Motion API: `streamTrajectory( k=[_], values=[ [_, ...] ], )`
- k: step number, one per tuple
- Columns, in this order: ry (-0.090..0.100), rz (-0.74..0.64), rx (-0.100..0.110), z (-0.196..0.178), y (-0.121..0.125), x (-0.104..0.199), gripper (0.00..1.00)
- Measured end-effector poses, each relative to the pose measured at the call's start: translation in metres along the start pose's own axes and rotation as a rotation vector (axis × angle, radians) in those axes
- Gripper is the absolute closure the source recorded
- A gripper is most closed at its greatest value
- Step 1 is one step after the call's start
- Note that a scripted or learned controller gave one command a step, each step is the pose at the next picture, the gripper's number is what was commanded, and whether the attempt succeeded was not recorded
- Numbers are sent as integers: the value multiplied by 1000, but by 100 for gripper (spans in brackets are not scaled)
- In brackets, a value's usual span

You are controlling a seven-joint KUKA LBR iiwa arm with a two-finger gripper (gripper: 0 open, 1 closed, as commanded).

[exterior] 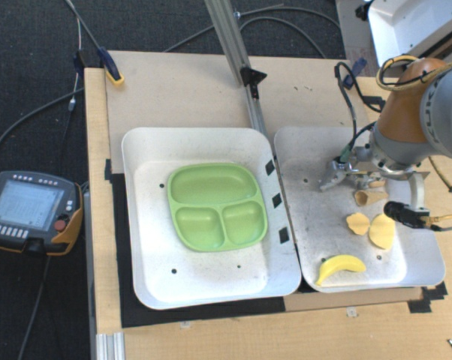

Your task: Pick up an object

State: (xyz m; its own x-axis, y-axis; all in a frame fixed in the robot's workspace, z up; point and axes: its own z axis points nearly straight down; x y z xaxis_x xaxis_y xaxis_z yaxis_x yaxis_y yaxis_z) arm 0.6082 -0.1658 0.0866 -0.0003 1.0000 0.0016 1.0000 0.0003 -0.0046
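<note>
My gripper (378,177) hangs low over the far middle of the right bin (308,223), under the grey wrist with its orange band. A small tan piece (362,197) lies just below it, close to the gripper. Two yellow pieces (357,223) (382,232) lie side by side a little nearer the front. A yellow banana (341,267) rests near the bin's front edge. The arm hides what lies directly beneath it.
The left bin (147,223) holds a green divided plate (216,205). A metal pole (233,43) slants up from between the bins. A teach pendant (31,212) sits off the bench at the left. Cables trail at the back right.
</note>
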Motion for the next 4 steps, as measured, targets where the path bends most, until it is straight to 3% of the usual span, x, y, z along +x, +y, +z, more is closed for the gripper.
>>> streamTrajectory(
  k=[1, 2, 4],
  values=[
    [-1, 0, -6, -15, 2, 0, 100],
    [-3, -2, -11, -78, 2, 6, 100],
    [-3, -1, -10, -154, 0, 6, 100]
  ],
)
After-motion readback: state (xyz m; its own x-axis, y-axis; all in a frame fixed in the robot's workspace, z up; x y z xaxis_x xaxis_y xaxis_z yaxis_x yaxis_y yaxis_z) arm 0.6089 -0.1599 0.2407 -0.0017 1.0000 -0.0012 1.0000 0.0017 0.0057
